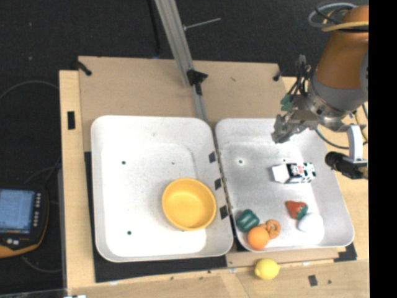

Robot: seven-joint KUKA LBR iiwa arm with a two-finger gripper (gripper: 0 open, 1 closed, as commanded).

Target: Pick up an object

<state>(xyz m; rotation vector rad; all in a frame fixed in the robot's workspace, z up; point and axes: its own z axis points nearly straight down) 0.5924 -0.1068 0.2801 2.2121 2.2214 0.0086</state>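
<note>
My gripper [280,135] hangs over the far part of the right bin [254,143], above bare bin floor, with nothing visible between its tips. A small white and black toy car [293,172] lies just in front of it, toward the near side. Further forward in the same bin lie a red strawberry-like toy [296,208], a white piece [305,223], a green block [247,218], an orange ball [257,237] and a small orange toy [272,228]. A yellow bowl [188,203] sits in the left bin [124,141].
A yellow lemon [266,269] lies on the bench outside the right bin's near edge. A grey metal pole [178,42] slants up from the divider between the bins. A handheld screen device [22,219] rests at the far left, off the bench.
</note>
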